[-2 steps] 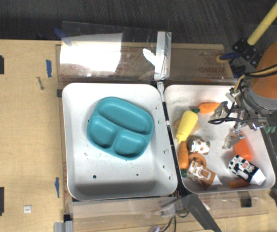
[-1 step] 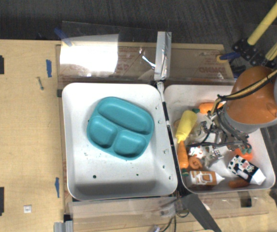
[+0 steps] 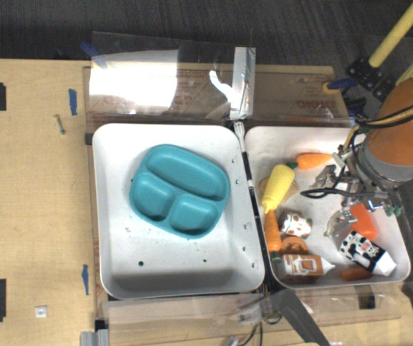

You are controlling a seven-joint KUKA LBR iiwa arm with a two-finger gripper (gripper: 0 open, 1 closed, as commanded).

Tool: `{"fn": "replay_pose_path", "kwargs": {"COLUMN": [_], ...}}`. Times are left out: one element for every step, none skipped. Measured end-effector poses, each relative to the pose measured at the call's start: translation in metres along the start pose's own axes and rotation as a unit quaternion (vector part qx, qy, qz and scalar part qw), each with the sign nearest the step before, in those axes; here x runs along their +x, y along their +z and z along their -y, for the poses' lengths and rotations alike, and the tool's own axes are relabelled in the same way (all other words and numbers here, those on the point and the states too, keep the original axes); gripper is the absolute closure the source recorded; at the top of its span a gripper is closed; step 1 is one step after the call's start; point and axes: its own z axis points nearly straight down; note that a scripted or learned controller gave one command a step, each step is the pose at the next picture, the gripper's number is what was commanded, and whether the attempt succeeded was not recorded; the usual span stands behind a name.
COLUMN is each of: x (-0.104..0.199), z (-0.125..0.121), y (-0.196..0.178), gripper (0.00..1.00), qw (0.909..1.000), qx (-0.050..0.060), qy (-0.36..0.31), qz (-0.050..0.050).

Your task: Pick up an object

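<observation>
The right bin holds several small items. Among them are a yellow bottle-shaped toy, an orange carrot, a small white and brown toy and a brown bottle with a white label. At its right side lie a black-and-white carton and a red-orange piece. My gripper hangs low over the right half of this bin, just left of the red-orange piece and above the carton. The arm's orange band sits above it.
A teal divided plate lies in the left bin. An orange stick rests along the right bin's left wall. Clear plastic sheeting stands behind the bins, and a yellow pole crosses the top right.
</observation>
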Motion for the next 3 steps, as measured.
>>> {"fn": "replay_pose_path", "kwargs": {"x": [0.028,0.024,-0.02], "z": [0.032,0.032,0.029], "y": [0.05,0.038,-0.055], "gripper": [0.0,1.0,1.0], "qw": [0.9992,0.9992,0.9999], "qx": [-0.001,0.001,0.001], "qy": [-0.04,-0.04,0.011], "qz": [0.0,0.007,0.002]}}
